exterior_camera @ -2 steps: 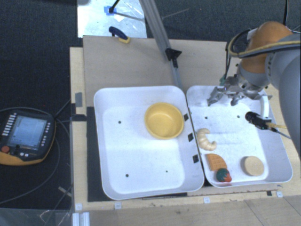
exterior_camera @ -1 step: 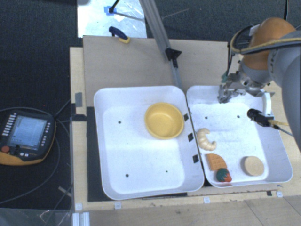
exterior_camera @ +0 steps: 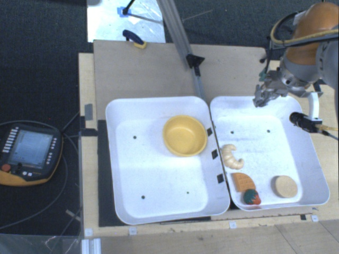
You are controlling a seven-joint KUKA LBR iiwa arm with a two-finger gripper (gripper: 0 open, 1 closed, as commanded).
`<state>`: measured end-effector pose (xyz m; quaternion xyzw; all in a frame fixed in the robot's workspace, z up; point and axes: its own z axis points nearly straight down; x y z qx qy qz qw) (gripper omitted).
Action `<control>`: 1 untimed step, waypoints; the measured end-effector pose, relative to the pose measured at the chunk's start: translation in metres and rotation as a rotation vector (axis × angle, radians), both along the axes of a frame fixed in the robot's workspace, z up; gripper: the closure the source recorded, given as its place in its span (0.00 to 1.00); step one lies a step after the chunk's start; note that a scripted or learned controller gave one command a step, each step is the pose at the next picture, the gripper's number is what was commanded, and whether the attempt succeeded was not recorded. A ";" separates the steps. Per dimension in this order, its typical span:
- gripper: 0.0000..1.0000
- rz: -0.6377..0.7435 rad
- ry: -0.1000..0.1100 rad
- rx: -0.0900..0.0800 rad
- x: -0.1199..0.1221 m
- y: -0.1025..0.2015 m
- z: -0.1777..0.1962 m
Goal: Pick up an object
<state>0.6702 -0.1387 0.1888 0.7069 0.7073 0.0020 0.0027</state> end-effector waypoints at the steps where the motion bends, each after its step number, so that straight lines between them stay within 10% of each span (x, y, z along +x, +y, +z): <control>1: 1.00 -0.001 0.001 0.000 -0.007 -0.005 0.051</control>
